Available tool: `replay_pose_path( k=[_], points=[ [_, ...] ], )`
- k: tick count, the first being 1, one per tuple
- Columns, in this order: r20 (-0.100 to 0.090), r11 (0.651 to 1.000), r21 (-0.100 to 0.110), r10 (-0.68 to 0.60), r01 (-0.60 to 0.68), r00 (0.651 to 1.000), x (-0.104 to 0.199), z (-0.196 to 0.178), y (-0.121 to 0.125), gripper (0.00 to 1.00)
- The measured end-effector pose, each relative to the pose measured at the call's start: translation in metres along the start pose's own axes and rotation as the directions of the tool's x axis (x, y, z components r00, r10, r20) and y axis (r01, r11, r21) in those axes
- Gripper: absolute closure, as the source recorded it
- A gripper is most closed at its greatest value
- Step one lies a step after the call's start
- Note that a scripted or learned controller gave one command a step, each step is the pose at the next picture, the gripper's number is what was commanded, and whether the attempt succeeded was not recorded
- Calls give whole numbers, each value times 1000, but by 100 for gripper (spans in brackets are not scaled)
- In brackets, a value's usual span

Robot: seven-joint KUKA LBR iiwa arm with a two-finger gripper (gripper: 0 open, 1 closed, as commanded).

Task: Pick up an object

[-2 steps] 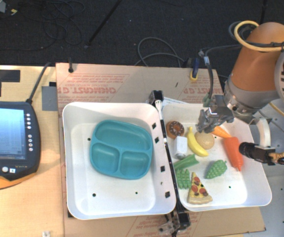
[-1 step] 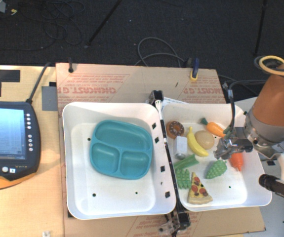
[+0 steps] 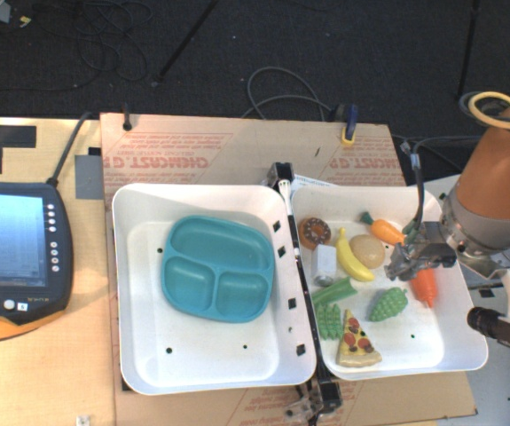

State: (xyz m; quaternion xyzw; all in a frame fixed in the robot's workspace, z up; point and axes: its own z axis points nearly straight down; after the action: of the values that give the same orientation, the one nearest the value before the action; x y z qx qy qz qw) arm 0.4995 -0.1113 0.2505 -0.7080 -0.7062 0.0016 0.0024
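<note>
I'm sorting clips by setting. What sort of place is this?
Probably a robotics lab bench, not a kitchen: toy food such as a pizza slice lies in a white bin, a control pendant sits alongside, and cables trail across dark carpet.

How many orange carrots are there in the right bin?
2. One carrot lies near the bin's far edge; the other carrot lies just under the pincer. The arm may hide more.

Two white bins point(image 3: 139, 362), one teal tray point(image 3: 218, 269).
</note>
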Motion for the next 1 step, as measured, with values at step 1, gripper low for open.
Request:
replay_pose_path(
  k=[1],
  points=[
    [-1, 1000, 2, 2, -2, 1000, -1, -9, 0, 100]
  ],
)
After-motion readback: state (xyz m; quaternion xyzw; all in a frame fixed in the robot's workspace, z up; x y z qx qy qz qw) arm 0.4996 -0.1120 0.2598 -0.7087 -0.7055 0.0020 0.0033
